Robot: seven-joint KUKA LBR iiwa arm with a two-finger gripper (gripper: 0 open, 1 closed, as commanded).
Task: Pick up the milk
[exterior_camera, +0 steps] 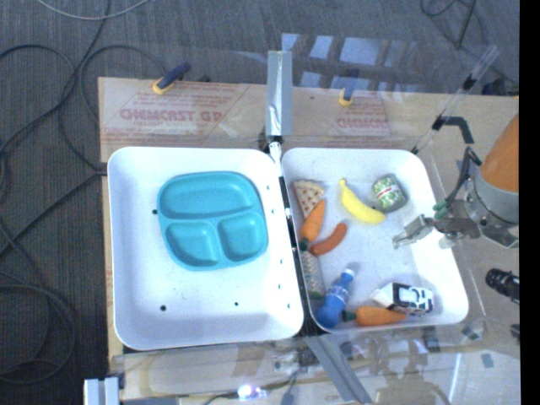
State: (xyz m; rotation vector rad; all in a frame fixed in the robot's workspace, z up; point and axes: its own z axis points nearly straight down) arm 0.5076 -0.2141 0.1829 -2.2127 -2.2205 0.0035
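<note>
We see the arm (498,184) reaching in from the right, its orange band at the frame's edge, with the gripper (411,230) hovering over the right side of the right bin (426,169). Its jaws appear spread and pinch nothing; they hang over bare white bin floor.

The milk (407,297), a small carton with black-and-white markings, lies on its side near the front right corner of the right bin, well apart from the jaws. Just beside it, toward the front, lies an orange carrot (378,315), and left of that a blue bottle (337,298) rests tilted against the bin's left front.

Farther back in the same bin we see a yellow banana (359,204), a round green-and-white item (389,192) near it, a waffle-patterned piece (308,194) in the back left corner, another carrot (313,218) and a reddish-orange sausage shape (329,238) just beside it.

The left bin (135,302) holds a blue sectioned tray (213,218) with three compartments. Both bins sit side by side on the counter (177,116).
</note>
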